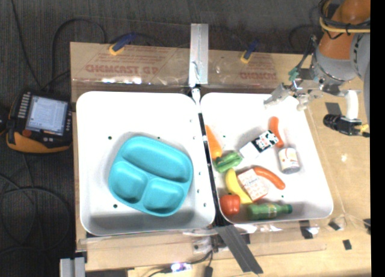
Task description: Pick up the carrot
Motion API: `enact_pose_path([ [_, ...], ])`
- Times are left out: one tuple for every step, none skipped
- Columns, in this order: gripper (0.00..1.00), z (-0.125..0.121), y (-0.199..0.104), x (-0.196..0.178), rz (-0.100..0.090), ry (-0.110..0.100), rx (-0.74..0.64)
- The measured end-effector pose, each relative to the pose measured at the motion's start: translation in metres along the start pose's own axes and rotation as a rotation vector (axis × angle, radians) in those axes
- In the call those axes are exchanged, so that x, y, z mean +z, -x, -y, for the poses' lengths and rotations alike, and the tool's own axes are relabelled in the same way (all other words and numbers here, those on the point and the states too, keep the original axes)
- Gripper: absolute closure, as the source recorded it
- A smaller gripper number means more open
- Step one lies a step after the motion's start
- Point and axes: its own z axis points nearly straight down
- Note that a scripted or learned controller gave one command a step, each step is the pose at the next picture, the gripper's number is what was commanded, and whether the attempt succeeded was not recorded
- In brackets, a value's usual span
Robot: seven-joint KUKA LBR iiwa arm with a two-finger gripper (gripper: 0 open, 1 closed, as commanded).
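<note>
Orange is the colour to look for, and the carrot (212, 142) wears it: a slim tapered piece lying against the left wall of the right bin (322, 176), close to the divider between the two bins, its narrow end pointing away from the camera and its thick end meeting a green leafy top (228, 161). Taking the carrot as the landmark, a yellow banana (236, 186) lies just below its green top, a red tomato (230, 203) sits further below by the bin's near wall, and a green bottle (269, 211) lies to the right of that tomato. A small box (252, 184) and two sausages (270, 177) lie off to the carrot's right, along with a little white jar (289, 160) (the sausages are orange-red too, so they could be mistaken for the target). The left bin (96, 119), on the carrot's other side, carries a blue divided tray (150, 175). The pincer (287, 94) hangs well to the right of the carrot and above it, over the far right corner of the right bin, with nothing visible between its fingers; whether they are spread or shut I cannot tell. By my reading the task is at the approach step, with no reach begun. The next move calls for travelling left across the bin, lining up across the carrot's narrow body, and descending with little room beside the wall.
</note>
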Motion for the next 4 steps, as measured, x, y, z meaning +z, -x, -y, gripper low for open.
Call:
enact_pose_path([
  [0.00, 0.026, -0.025, 0.106, 0.007, 0.012, -0.363],
  [0.00, 0.101, -0.036, 0.014, 0.001, 0.002, -0.852],
  [0.00, 0.162, -0.052, 0.073, 0.000, 0.000, -0.973],
  [0.00, 0.159, 0.009, 0.100, 0.034, 0.038, -1.202],
])
